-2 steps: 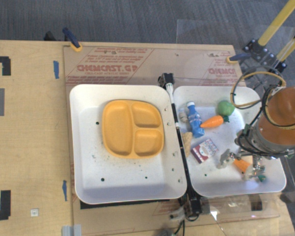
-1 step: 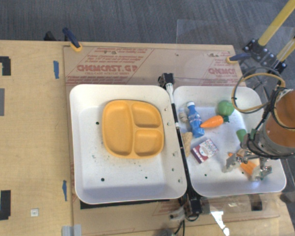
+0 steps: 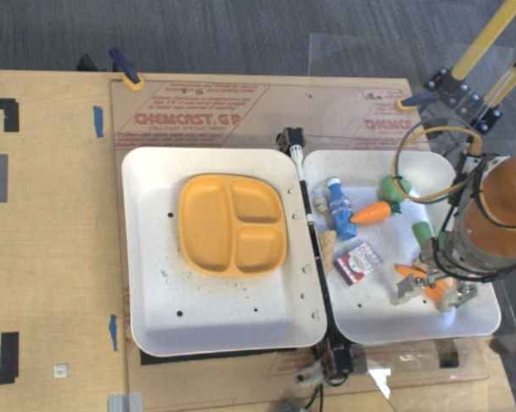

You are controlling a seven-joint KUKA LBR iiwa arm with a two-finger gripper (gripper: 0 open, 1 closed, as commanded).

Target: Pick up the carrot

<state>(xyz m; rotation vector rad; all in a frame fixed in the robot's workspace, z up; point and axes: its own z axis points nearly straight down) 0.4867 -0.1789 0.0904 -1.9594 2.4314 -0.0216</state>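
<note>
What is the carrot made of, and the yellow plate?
The carrot looks like a plastic toy: smooth, evenly orange, with a moulded green top. The divided plate looks like matte plastic too, one flat yellow colour with rounded moulded compartments.

What I have on the bench besides the target

I see a yellow three-compartment plastic plate (image 3: 233, 225) in the left white bin (image 3: 146, 316). In the right white bin (image 3: 476, 320) I see a clear bottle with a blue label (image 3: 339, 209) lying near the divider and a small maroon packet (image 3: 357, 262) just below it.
</note>
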